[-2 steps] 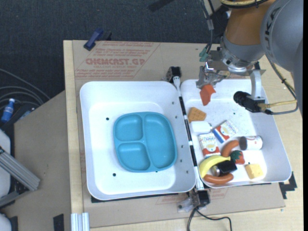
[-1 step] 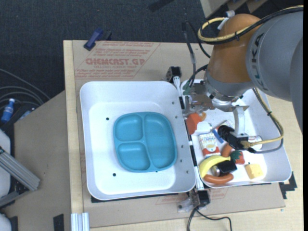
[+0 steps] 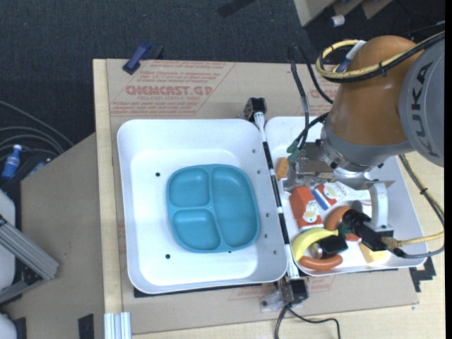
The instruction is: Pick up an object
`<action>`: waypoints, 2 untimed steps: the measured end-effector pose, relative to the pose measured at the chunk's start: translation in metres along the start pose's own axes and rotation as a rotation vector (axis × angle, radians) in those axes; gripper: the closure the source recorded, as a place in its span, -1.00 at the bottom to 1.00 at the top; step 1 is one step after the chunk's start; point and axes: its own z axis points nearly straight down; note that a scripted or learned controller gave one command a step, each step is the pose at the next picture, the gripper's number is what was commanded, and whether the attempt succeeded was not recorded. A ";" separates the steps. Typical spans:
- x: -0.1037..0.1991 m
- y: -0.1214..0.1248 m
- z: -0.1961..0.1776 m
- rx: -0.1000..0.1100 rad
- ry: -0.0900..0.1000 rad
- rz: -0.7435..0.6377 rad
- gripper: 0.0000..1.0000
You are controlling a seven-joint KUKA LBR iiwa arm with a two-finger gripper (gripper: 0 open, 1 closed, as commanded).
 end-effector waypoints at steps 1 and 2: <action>-0.016 0.024 -0.003 -0.004 -0.001 0.000 1.00; 0.047 -0.018 -0.020 0.000 0.000 -0.002 1.00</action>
